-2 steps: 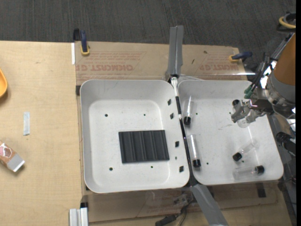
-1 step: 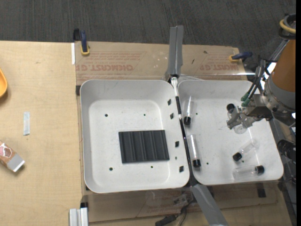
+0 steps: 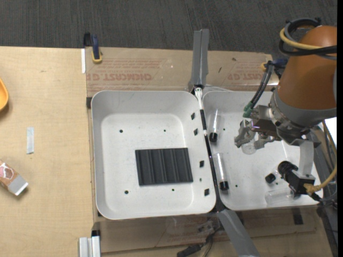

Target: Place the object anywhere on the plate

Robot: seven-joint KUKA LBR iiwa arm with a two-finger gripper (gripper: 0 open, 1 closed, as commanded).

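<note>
A dark ribbed plate [image 3: 163, 166] lies flat in the middle of the left bin [image 3: 107, 143]. My gripper [image 3: 245, 138] hangs over the middle of the right bin [image 3: 236, 197], well to the right of the plate. A small clear, glassy object [image 3: 248, 148] shows just under the gripper's tip; whether it is held or lies on the bin floor is unclear. A small black piece [image 3: 270, 179] lies on the floor of the right bin, below and to the right of the gripper.
Two clear tubes with black caps [image 3: 213, 125] [image 3: 220, 171] lie along the left wall of the right bin, next to the divider. Another clear item [image 3: 277, 197] rests near that bin's front right corner. On the bench at the left lie a small pale strip [image 3: 30, 141] and a packet [image 3: 12, 179].
</note>
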